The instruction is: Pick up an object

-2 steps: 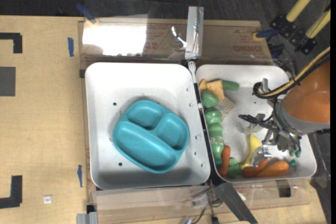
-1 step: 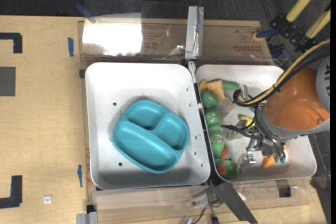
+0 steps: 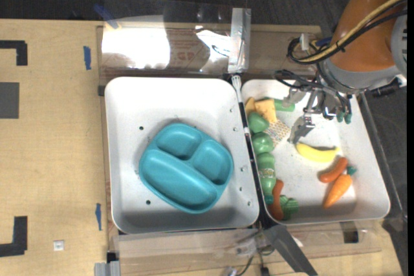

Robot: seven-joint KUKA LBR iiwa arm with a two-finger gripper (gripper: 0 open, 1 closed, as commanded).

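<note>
The right bin (image 3: 372, 168) holds toy food. A yellow banana (image 3: 317, 152) lies near its middle, with a red-orange carrot (image 3: 332, 170) and an orange carrot (image 3: 339, 189) just right of and below it. Along the bin's left wall run several green vegetables (image 3: 264, 144), a yellow wedge (image 3: 265, 107) and a small carrot (image 3: 278, 193). My gripper (image 3: 323, 119) hangs over the far part of this bin, just above the banana. Its fingers are spread open with nothing between them.
The left bin (image 3: 123, 113) bears a teal divided plate (image 3: 187, 167). A clear plastic sheet (image 3: 174, 42) stands behind the bins. Black and yellow cables (image 3: 310, 52) loop off the arm's wrist over the right bin's back edge.
</note>
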